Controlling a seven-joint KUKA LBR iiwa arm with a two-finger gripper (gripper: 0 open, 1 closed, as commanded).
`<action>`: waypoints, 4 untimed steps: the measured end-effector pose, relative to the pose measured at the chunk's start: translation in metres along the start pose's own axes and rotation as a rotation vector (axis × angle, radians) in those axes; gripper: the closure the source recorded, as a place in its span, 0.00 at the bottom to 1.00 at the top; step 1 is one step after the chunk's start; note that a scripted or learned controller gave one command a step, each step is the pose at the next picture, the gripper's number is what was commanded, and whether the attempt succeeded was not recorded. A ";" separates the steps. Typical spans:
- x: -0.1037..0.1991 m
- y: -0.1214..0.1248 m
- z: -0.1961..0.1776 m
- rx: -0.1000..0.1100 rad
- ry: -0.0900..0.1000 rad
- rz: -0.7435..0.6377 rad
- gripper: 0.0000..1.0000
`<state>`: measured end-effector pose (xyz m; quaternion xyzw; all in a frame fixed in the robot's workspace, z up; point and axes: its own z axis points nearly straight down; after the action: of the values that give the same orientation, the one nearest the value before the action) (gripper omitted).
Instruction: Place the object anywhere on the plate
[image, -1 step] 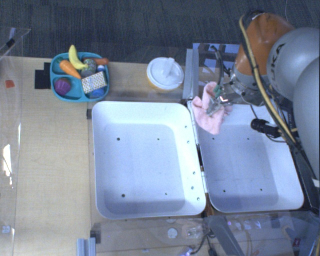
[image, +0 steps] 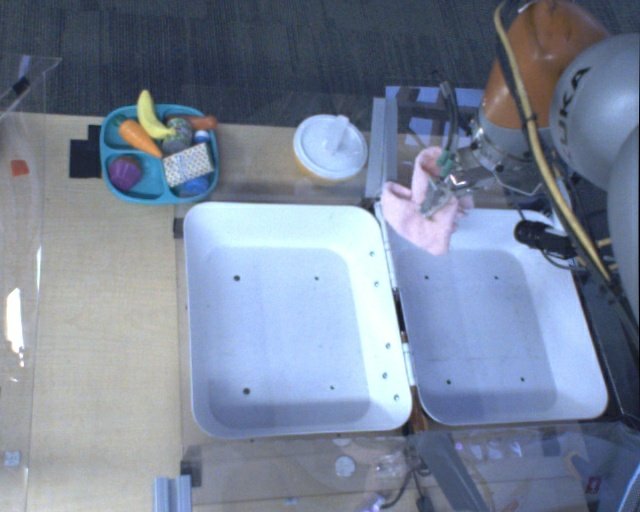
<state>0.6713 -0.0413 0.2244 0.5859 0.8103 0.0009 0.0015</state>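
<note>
A pink cloth (image: 422, 222) hangs crumpled over the far left corner of the right bin (image: 500, 330), drooping toward the bin wall. My gripper (image: 438, 192) reaches in from the right and is shut on the cloth's top, with pink fabric bunched around its fingers. The plate (image: 107, 165) is a blue divided dish on the bench at the far left, beyond the left bin. It holds a toy banana (image: 150, 115), a carrot (image: 138, 136) and several other toy foods.
The left bin (image: 285, 320) lies between the cloth and the plate. A round white lidded container (image: 330, 147) stands on the bench behind the bins. A black block (image: 84, 157) sits just left of the plate. Cables trail beside the arm at right.
</note>
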 end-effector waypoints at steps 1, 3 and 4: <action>0.049 0.001 -0.009 0.001 0.002 -0.406 1.00; 0.145 -0.011 -0.019 -0.002 0.003 -1.208 1.00; 0.192 -0.021 -0.004 -0.001 0.003 -1.252 1.00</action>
<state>0.5910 0.1349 0.2285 0.0002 1.0000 0.0012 0.0010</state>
